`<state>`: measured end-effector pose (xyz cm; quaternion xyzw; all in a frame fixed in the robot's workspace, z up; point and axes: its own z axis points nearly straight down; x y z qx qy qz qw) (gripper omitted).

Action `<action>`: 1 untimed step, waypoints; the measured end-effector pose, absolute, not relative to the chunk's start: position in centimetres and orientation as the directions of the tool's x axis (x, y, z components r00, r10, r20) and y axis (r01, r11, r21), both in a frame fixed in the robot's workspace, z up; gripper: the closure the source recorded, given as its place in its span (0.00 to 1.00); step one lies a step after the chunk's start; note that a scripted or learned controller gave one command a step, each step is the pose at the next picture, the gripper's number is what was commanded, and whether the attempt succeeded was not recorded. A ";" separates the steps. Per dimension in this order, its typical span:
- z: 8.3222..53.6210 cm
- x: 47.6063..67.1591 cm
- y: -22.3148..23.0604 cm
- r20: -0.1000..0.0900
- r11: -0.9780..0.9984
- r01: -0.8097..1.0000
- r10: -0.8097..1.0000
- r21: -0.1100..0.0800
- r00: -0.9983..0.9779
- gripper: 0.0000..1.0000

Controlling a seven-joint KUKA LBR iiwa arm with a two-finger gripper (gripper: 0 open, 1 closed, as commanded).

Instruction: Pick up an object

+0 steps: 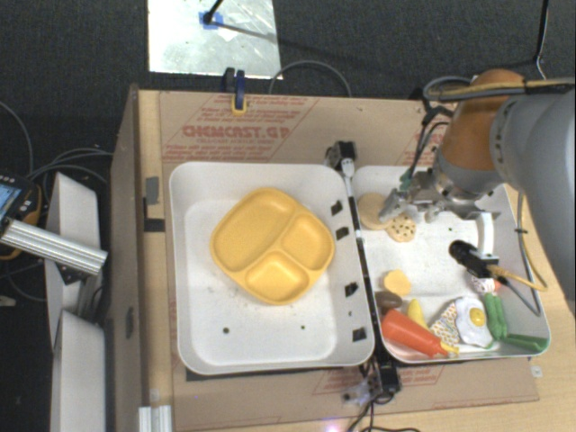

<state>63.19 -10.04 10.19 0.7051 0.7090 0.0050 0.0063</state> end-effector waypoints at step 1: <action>8.4 62.2 -8.9 0.000 0.005 1.000 1.000 0.000 -0.005 0.00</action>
